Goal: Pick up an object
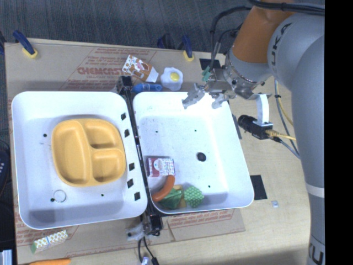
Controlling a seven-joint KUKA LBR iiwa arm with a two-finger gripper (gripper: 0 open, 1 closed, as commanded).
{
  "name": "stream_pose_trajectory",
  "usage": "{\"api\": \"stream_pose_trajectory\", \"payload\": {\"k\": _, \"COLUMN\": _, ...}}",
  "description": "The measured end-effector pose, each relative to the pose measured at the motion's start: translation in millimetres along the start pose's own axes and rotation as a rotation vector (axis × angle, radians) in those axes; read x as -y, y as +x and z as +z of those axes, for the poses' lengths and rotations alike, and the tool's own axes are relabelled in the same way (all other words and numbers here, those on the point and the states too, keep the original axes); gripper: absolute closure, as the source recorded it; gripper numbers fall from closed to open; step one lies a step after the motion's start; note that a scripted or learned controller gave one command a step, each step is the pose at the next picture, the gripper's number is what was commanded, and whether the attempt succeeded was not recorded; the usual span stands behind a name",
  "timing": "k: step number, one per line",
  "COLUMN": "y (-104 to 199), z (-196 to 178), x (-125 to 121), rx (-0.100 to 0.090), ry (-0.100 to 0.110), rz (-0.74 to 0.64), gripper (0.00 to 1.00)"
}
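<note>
Camera view shows the end effector [205, 99] spread wide and holding nothing above the right bin's [234, 148] far rim; picking remains undone.

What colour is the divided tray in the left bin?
Yellow-orange; the tray shows plainly in the camera view.

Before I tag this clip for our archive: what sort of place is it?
Probably a robot grasping test bench in a lab: two white bins on cardboard, toy food and a yellow tray inside them, and a grey arm reaching over.
</note>
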State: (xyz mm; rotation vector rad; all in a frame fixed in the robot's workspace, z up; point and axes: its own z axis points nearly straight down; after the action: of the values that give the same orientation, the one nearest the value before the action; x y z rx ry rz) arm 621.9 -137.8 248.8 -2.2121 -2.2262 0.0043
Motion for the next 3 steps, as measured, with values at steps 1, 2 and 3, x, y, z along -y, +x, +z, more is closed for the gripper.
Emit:
{"api": "stream_pose_trajectory", "payload": {"k": 1, "y": 21, "z": 144, "x": 51, "rx": -0.001, "ry": 0.004, "rz": -0.070, "gripper": 0.00}}
{"api": "stream_pose_trajectory", "payload": {"k": 2, "y": 43, "z": 158, "x": 105, "rx": -0.001, "ry": 0.001, "rz": -0.088, "gripper": 0.00}}
{"api": "stream_pose_trajectory", "payload": {"k": 3, "y": 43, "z": 148, "x": 104, "rx": -0.001, "ry": 0.001, "rz": -0.093, "gripper": 1.00}}
